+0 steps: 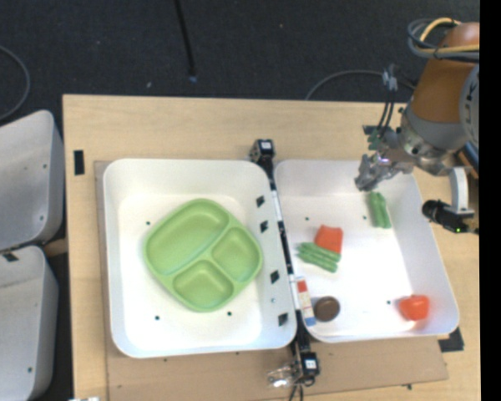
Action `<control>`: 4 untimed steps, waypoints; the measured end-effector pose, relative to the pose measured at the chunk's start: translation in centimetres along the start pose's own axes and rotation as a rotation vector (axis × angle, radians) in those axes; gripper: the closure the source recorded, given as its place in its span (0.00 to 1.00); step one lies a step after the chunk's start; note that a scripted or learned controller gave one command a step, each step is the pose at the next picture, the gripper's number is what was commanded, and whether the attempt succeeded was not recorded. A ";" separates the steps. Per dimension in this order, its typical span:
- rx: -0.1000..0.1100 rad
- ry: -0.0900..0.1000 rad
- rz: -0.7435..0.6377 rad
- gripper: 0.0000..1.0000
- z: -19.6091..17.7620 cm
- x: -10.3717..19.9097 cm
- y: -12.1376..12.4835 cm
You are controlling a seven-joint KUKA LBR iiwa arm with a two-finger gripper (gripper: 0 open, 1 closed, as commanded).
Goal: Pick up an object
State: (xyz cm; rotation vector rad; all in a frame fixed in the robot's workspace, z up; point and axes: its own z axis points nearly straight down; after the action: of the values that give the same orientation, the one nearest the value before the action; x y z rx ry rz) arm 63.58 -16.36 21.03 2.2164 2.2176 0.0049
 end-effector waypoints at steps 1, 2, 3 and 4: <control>0.000 0.000 -0.005 1.00 -4.9 0.2 -0.6; 0.006 0.002 -0.005 1.00 -3.7 5.2 -1.0; 0.006 0.003 -0.006 1.00 -4.6 10.2 -1.5; 0.007 0.002 -0.005 1.00 -4.0 14.8 -3.2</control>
State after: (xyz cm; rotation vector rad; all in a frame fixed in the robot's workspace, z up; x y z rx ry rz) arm 60.31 -1.52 24.97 2.2157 2.2278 -0.0007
